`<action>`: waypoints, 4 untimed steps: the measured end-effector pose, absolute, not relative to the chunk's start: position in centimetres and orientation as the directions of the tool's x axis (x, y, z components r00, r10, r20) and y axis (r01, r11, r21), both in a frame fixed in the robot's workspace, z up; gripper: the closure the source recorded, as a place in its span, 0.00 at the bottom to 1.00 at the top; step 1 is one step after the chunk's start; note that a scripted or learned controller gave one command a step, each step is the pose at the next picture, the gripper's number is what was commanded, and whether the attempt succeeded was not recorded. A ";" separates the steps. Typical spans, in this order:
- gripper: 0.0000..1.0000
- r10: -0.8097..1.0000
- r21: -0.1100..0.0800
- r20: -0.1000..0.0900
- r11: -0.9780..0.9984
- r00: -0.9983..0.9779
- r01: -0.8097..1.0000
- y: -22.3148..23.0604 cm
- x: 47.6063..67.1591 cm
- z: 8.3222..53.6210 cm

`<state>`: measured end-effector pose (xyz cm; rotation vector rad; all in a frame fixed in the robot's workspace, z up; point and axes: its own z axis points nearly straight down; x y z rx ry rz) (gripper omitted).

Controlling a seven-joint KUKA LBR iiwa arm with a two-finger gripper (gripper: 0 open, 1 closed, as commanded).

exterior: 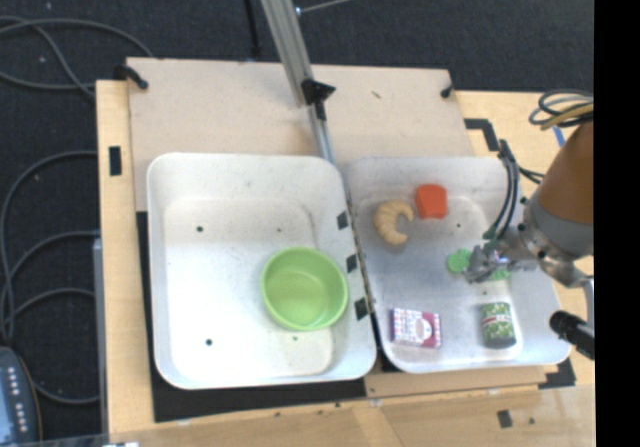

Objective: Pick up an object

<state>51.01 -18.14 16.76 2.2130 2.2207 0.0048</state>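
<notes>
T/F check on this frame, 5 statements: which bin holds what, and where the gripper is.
1. The green bowl sits in the left bin. True.
2. The croissant lies in the left bin. False: it lies in the right bin, beside the orange block.
3. The gripper is over the right bin, next to a small green object. True.
4. The pink packet is inside the green bowl. False: it lies in the right bin.
5. The dark can lies in the right bin. True.
</notes>
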 end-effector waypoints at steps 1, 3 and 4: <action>1.00 1.000 0.007 -0.003 0.004 -0.004 1.000 -18.7 50.8 21.2; 1.00 1.000 0.003 0.000 0.008 -0.008 1.000 -14.3 53.0 25.8; 1.00 1.000 0.002 0.000 0.007 -0.007 1.000 -10.4 54.7 25.8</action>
